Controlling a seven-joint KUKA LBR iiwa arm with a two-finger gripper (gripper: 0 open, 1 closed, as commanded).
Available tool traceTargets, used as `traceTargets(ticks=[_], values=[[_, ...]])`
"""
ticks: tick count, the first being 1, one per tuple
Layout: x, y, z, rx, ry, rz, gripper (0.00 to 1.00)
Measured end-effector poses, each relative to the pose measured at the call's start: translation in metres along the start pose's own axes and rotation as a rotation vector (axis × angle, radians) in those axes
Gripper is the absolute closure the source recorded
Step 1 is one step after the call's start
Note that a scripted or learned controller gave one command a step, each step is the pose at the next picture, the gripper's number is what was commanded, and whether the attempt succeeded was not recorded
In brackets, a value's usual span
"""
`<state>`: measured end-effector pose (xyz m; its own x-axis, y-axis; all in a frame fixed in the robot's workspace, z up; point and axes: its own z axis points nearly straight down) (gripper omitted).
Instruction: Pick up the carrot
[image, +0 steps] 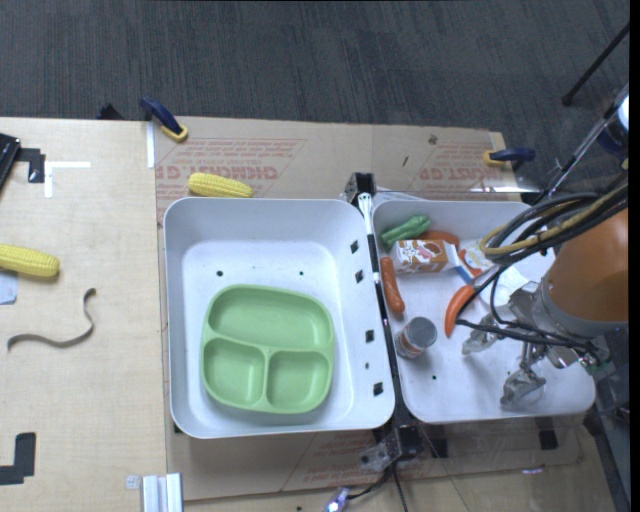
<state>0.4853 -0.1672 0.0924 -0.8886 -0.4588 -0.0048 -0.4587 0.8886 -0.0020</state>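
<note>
The carrot (457, 306), a small curved orange piece, lies in the middle of the right white bin (440, 392), partly crossed by the arm's cables. My gripper (500, 364) hangs low over the same bin, just right of and nearer than the carrot. Its metal fingers (479, 342) stand apart and open, with nothing between them. The carrot is not touched by them.
In the right bin also lie a green pod (405, 228), an orange packet (421, 256), a red sausage (392, 286) and a small can (415, 336). The left bin (190, 250) holds a green divided plate (268, 348). Two corn cobs (220, 185) (28, 261) lie outside.
</note>
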Motion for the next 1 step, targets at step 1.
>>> traceTargets(ticks=[1], values=[[-0.0371,0.0557,0.0001,-0.001,0.002,0.067,0.0]])
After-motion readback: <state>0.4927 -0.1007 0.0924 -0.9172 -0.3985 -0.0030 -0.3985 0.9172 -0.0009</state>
